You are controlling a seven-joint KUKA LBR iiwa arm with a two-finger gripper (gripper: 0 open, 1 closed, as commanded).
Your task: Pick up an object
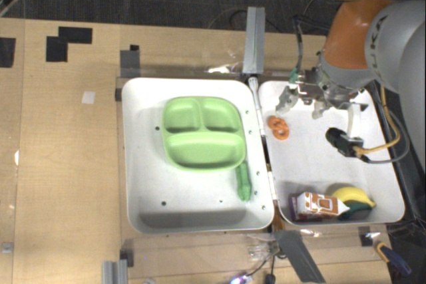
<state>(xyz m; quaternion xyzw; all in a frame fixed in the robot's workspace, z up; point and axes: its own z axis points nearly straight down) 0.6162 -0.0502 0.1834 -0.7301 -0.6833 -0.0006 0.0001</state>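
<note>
A small orange, pretzel-like ring (278,128) lies flat on the floor of the right white plastic bin (393,206), close to that bin's left wall and toward its far end; it is the loose item nearest the arm and the likeliest target. The grey 2-finger hand (303,102) hangs just beyond it, up and to the right in the camera view, apart from the ring and gripping nothing, its fingers spread open and pointing down into the bin. To reach the ring the hand would need to travel a little toward the left wall and the near side, then descend; the wall's closeness may leave little room for the outer finger.

Well apart, along the same bin's near edge, a brown and white carton (318,205) lies on its side, its long axis running left to right, touching a yellow banana (353,195). In the left white bin (143,213) a light green, 3-compartment plastic tray (202,132) sits flat, with a slim green, pod-shaped piece (243,183) beside its right corner, along the divider between the 2 bins on the table (66,163).
</note>
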